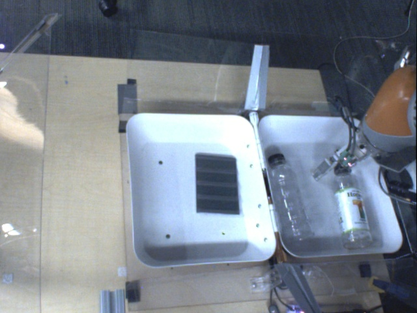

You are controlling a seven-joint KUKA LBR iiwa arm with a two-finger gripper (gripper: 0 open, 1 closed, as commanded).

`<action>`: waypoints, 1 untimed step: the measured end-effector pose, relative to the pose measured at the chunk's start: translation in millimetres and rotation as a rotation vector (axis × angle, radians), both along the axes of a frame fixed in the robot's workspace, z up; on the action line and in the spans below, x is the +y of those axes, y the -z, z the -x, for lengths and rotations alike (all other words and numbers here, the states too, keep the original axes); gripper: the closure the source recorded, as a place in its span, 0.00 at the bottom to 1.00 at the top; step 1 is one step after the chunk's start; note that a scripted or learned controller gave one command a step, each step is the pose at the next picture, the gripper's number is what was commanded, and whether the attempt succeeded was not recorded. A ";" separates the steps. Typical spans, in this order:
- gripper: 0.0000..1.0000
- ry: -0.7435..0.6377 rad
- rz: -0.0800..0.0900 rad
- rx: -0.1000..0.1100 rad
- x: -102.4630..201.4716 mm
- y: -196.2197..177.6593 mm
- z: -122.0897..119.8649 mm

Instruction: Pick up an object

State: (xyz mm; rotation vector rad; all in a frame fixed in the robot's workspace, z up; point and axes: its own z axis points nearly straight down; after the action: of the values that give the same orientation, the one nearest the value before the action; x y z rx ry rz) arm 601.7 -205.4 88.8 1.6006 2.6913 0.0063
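**Gripper poised above the right bin, nothing yet picked**

A dark ribbed block [217, 184] was seen lying flat in the middle of the left bin [146, 142]. In the right bin [300, 126], a clear bottle with a dark cap [287, 193] lay along the left wall, and a smaller labelled bottle [352, 215] lay towards the near right corner. The gripper [335, 163] was placed over the right bin, just beyond the labelled bottle; nothing was seen between its fingers, and how far they stood apart could not be told at this slant. The approach step was judged in hand. A descent onto the labelled bottle, with the jaws set across its body, would be called for next.
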 end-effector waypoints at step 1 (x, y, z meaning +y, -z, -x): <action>0.00 0.027 -0.001 0.003 0.5 -15.1 -9.1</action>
State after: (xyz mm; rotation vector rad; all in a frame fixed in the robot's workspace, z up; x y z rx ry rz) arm 610.8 -204.8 103.9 1.6378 2.6725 0.0057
